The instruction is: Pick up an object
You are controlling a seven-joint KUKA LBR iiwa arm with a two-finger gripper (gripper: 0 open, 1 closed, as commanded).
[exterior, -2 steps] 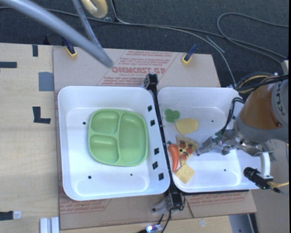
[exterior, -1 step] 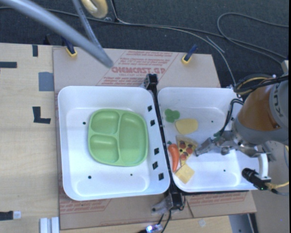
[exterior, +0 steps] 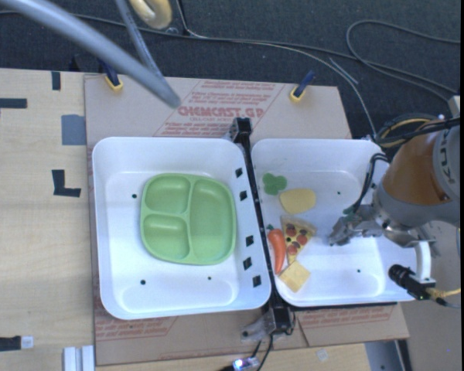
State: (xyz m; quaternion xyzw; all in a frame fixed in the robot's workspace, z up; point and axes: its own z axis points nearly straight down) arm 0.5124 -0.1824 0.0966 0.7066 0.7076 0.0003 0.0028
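Observation:
The right bin (exterior: pixel 325 154) holds several toy foods near its left side: a green piece (exterior: pixel 274 182), a yellow oval piece (exterior: pixel 297 200), a pizza slice (exterior: pixel 295 236), a red-orange carrot-like piece (exterior: pixel 277 251) and a yellow cheese wedge (exterior: pixel 295 277). My gripper (exterior: pixel 342 233) is low inside the right bin, to the right of the pizza slice and apart from it. The arm's orange band (exterior: pixel 414 178) rises behind it at the right edge. Nothing shows between the fingers.
The left bin (exterior: pixel 108 207) holds a green divided plate (exterior: pixel 189 217). A black divider clip strip (exterior: pixel 251 207) runs between the bins. Cables cross the dark floor behind the bench, and a grey pole slants across the top left.

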